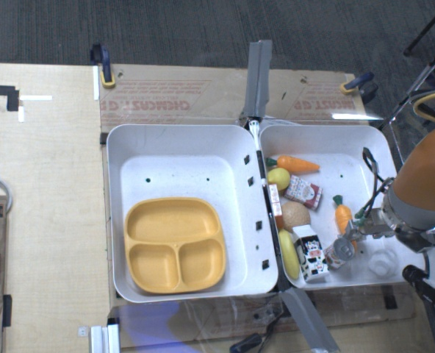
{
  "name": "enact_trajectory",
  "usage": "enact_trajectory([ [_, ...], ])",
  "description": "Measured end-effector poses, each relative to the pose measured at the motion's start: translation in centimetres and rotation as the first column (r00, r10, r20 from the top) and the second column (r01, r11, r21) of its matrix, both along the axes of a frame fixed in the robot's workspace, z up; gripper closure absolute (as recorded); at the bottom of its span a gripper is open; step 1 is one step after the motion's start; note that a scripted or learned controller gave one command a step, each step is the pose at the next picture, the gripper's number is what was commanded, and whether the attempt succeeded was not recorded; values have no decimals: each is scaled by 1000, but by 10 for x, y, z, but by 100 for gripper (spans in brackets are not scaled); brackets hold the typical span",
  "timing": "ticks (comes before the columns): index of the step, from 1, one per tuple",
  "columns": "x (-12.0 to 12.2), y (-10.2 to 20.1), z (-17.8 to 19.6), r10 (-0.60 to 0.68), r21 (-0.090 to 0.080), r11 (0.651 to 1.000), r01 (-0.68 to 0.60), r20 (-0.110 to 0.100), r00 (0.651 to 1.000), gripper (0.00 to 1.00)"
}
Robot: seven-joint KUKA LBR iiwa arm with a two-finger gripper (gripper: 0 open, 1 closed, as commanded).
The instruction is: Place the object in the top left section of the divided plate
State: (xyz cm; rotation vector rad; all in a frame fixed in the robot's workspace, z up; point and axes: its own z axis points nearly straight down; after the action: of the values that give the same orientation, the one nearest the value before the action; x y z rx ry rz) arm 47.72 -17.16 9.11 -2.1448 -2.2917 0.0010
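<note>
Camera view: the divided plate point(175, 243) — yellow, three sections — lay in the left bin point(129, 153) with nothing in its sections. The right bin point(350, 142) held a long carrot point(298, 165), a yellow lemon-like piece point(278, 177), a red-and-white packet point(303, 193) with unreadable print, a tan round item point(296, 215), a banana point(289, 254), a cow-patterned carton point(312, 254) and a small carrot point(342, 216). The gripper point(342, 248) sat low beside the carton and small carrot; whether its grip was spread or pressed together could not be told. Cardboard point(166, 93) behind the bins showed mirrored lettering, "CHEMCAST" legible in reverse.
</note>
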Motion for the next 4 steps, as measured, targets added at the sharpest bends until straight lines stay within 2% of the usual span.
enact_trajectory([
  [1, 0, 3, 0, -174, -1, 985, 174, 2, 985, 100],
  [2, 0, 35, 0, -339, -1, 941, 339, -1, 941, 100],
  [3, 0, 16, 0, -309, -2, 951, 309, 0, 951, 100],
  [4, -1, 17, -1, -768, -4, 641, 768, -1, 641, 100],
])
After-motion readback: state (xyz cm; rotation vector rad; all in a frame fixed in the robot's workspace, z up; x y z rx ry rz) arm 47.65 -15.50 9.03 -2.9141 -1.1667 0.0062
